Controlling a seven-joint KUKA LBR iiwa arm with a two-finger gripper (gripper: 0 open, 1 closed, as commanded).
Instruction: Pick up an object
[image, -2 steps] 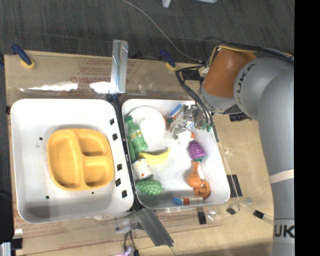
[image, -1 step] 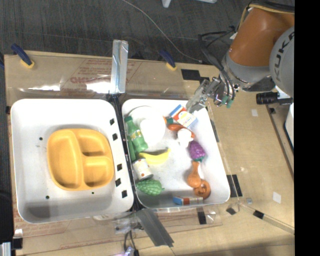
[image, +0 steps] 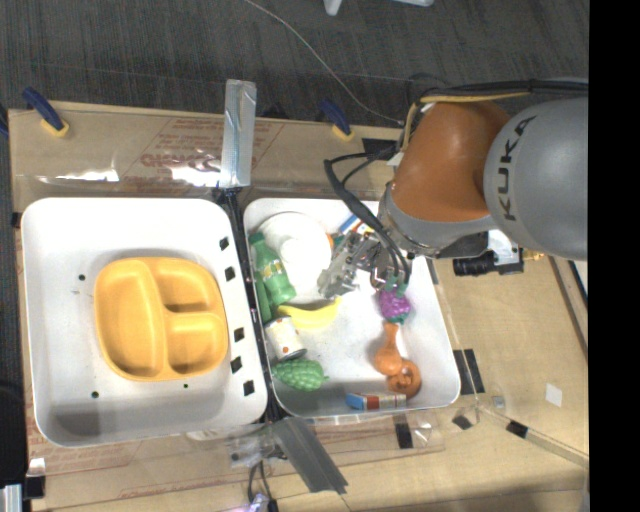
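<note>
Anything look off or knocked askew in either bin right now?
Nothing stands out. The yellow tray lies flat in the left bin. The right bin is a loose jumble of toys, none over the rim, with the gripper among them.

Even overhead light, mild glare on white bins (image: 40, 300); details perhaps slightly soft.

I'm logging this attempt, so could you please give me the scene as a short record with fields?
left bin: holds a yellow divided tray
right bin: white bowl, green bottle, banana, purple grapes, orange toy, green bumpy toy, small can, marker
gripper: over the right bin, beside the bowl, above the banana
grasp: cannot tell
</note>
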